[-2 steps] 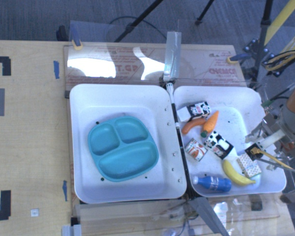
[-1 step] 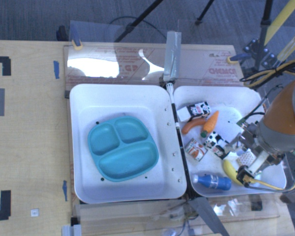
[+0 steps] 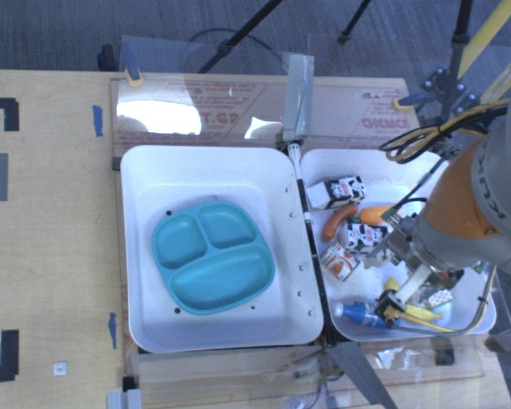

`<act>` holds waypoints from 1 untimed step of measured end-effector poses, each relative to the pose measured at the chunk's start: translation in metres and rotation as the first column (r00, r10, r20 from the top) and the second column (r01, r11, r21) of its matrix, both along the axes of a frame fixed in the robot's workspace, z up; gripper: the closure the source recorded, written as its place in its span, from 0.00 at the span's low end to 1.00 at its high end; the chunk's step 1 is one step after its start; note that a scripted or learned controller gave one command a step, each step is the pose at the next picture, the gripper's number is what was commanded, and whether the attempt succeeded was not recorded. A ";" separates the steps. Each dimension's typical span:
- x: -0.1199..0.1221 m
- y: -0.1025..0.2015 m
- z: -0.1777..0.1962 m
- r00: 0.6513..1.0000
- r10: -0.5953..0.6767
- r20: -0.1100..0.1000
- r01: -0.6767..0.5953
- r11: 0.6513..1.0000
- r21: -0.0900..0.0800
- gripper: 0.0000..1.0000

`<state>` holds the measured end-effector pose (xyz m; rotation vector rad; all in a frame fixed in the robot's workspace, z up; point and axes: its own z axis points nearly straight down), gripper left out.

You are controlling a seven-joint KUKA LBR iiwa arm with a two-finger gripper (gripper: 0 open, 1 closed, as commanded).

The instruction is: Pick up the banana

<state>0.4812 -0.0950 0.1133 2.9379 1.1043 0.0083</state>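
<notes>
The banana (image 3: 426, 316) appears as a yellow strip lying near the front edge of the right bin (image 3: 481, 313), partly hidden by the robot's own fittings. My gripper (image 3: 399, 252) hangs low over the middle of that bin, just behind and left of the banana and close to a cow-patterned pack (image 3: 360, 237). The wrist hides what is beneath the gripper.
In the right bin also lie a black-and-white carton (image 3: 344, 190), an orange carrot-like piece (image 3: 340, 221), a red-and-white packet (image 3: 340, 263) and a blue item (image 3: 356, 314). The left bin (image 3: 145, 177) holds a teal divided plate (image 3: 213, 256).
</notes>
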 end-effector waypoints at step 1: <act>-0.002 0.004 0.070 0.992 0.127 -0.008 -0.127 0.992 0.001 0.00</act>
